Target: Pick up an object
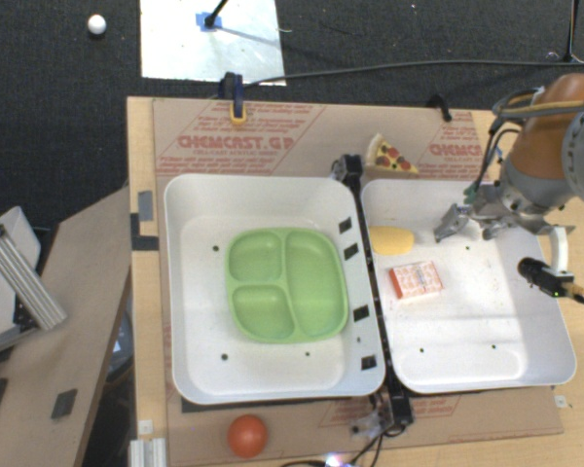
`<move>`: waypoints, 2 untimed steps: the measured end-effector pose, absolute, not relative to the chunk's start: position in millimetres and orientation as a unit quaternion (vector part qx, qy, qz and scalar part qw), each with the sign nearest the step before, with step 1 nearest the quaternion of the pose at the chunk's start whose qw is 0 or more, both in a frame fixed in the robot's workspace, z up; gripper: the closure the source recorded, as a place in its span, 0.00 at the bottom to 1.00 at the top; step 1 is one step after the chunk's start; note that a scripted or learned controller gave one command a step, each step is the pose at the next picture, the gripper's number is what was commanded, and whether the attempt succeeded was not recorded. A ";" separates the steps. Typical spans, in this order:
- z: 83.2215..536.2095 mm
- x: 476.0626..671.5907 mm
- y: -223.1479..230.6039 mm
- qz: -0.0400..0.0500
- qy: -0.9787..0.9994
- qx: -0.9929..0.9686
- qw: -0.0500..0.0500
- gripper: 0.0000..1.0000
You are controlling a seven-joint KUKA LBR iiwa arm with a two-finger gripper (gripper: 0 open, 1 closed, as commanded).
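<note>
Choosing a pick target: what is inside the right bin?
In the right bin lie a yellow object and a small red-and-white packet. The gripper hangs over the bin's far side, hiding the floor beneath it.

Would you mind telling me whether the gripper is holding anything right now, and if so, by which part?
Nothing is held. The gripper sits over the right bin, apart from the yellow object and the red-and-white packet.
</note>
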State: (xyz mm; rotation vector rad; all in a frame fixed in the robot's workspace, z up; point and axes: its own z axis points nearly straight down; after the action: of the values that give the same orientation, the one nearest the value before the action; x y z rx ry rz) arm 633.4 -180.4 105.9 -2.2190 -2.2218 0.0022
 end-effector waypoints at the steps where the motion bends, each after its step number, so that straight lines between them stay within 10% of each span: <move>1: 121.0 635.7 -180.6 -0.002 -0.708 -0.706 -0.003 1.00; 2: 182.5 644.6 -185.9 -0.002 -0.708 -0.706 -0.004 1.00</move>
State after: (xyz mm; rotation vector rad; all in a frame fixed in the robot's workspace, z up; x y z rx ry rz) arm 644.6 -185.9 182.5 -2.2228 -2.2311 -0.0068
